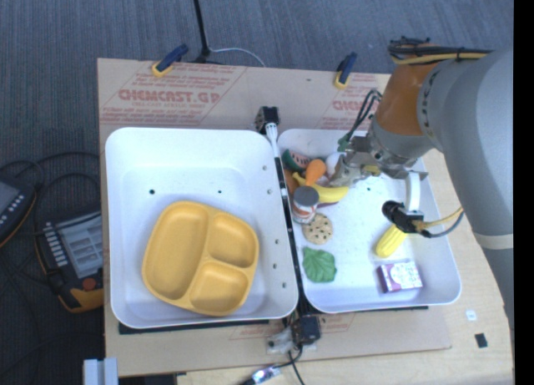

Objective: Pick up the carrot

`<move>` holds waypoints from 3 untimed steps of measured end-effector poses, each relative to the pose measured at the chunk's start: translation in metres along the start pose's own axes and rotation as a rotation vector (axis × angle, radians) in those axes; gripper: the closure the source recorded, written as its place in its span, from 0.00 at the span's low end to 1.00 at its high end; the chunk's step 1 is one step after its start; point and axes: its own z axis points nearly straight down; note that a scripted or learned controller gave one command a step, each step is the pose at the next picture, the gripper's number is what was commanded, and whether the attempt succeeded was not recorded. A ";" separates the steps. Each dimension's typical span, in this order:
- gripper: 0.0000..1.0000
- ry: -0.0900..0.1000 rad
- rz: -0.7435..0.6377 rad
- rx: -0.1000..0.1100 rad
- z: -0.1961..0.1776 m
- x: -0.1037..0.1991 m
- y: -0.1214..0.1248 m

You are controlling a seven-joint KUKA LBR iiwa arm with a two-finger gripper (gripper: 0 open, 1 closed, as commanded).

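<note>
The carrot (313,171), orange with a green top, lies at the far left of the right bin (434,287), next to the divider. My gripper (345,169) hangs low just to the right of it, over the end of a yellow banana (330,195). The gripper body hides what lies directly under it, and I cannot tell whether it touches the carrot.
In the right bin there are also a small can (304,200), a cookie (317,229), a green leaf (319,265), a corn cob (390,241) and a pink box (399,276). The left bin (133,158) holds a yellow divided plate (200,255).
</note>
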 end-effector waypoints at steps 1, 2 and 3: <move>0.00 -0.003 0.383 0.017 0.010 0.017 0.013; 1.00 -0.008 0.380 0.019 0.000 0.017 0.013; 1.00 0.006 0.455 0.004 0.008 0.001 -0.063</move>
